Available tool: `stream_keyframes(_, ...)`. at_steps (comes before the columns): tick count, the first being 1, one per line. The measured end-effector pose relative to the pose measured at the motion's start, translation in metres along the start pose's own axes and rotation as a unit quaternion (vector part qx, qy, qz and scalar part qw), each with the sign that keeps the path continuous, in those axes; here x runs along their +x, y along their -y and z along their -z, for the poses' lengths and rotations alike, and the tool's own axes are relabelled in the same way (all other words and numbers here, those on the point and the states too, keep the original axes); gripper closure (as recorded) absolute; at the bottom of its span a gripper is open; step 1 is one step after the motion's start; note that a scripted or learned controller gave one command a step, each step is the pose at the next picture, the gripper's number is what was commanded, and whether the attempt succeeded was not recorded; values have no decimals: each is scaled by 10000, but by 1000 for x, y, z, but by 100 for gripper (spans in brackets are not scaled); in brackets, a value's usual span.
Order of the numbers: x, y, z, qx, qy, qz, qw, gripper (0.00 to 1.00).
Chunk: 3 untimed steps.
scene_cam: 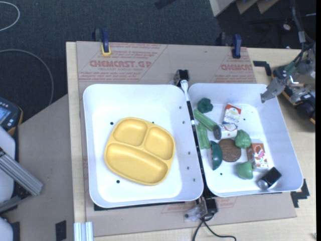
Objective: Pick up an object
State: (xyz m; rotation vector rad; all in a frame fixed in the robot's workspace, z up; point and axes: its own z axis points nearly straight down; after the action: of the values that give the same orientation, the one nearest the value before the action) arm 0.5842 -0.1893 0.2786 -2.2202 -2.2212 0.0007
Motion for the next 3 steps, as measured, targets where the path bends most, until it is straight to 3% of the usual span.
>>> stream_keyframes(1,-37,52,-91,51,-10,-32,10000,0)
stream_keyframes(2,-35,108,-55,9,-6,-18,10000,0)
stream_keyframes(3,10,94,-182,-43,16,1,10000,0)
